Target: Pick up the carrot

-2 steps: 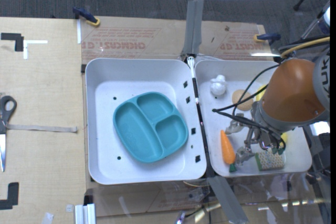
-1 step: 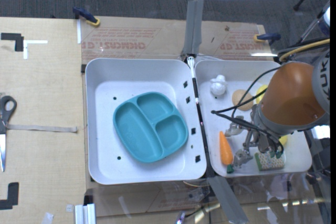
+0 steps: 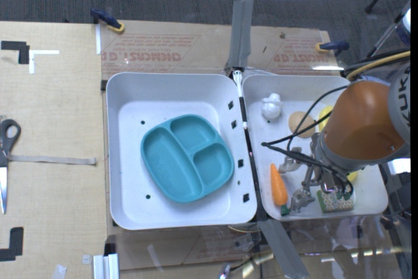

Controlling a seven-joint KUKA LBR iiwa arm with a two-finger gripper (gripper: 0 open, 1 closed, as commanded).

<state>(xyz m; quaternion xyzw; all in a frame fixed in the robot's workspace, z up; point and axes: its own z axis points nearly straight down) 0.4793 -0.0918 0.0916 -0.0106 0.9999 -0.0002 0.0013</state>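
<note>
Gripper [image 3: 302,196] low in right bin [image 3: 372,202], just beside carrot [image 3: 279,185]; fingers too blurred to tell whether spread or pressed together. Carrot flat near bin's left wall, green end toward front, not between fingers. Sponge-like block [image 3: 336,201] close on right. White figure [image 3: 271,106] farther back. Teal divided plate [image 3: 188,157] in left bin [image 3: 124,140].

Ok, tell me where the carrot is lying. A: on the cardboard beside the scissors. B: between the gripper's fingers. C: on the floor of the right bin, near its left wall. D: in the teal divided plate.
C: the carrot lies on the floor of the right bin, close to its left wall, with the gripper just beside it.
</note>
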